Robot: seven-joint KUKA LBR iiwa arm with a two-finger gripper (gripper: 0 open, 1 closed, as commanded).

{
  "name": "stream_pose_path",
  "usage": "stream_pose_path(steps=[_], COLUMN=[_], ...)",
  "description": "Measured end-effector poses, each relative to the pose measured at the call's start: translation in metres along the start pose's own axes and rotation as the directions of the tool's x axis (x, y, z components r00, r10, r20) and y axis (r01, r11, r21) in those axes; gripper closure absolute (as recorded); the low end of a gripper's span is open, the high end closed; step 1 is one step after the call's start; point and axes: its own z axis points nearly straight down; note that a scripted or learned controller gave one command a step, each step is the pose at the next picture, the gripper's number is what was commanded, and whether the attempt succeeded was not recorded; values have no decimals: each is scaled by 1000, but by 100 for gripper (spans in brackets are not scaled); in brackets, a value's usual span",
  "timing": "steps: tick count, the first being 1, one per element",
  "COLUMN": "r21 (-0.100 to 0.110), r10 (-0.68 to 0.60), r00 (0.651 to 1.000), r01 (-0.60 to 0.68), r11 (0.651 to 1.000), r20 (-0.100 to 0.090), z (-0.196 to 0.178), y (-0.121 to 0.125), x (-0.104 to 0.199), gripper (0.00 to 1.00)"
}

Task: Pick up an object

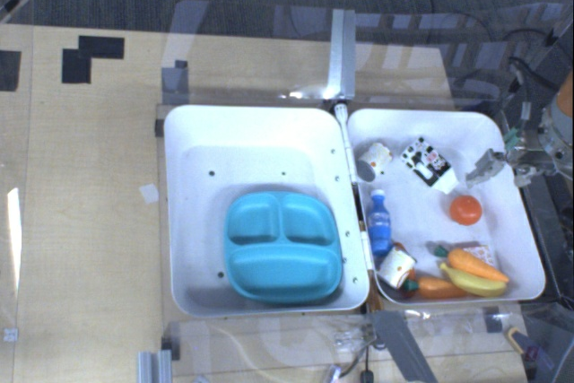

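Nearest the camera, a blue divided plate (pixel 283 248) lay in the left bin (pixel 193 157). Further right, the right bin (pixel 502 139) held a blue bottle (pixel 379 225), two small white cups (pixel 374 160), a black-and-white toy (pixel 425 161), an orange ball (pixel 465 209), a carrot (pixel 472 264) and a banana (pixel 475 282). At its right rim hung the gripper (pixel 489 166), holding nothing; whether it was spread I cannot tell. I judged the approach was in hand; next it needed to descend on the ball just beside it.

Glossy blue plastic tray (pixel 282 247), smooth white plastic bins (pixel 260 134), matt wooden bench (pixel 81 220)
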Motion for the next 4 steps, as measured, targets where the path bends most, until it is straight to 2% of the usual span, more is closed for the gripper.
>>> stream_pose_path(steps=[1,2,3,4], r21=[-1,-3,-6,-6], r10=[-244,-213,-215,-215], r00=[970,977,977,977], r01=[244,213,215,215], r11=[970,977,977,977], r20=[0,1,1,1], z=[25,115,106,106], y=[1,-23,-20,-20], x=[15,-1,-1,-1], gripper=[0,0,100,0])
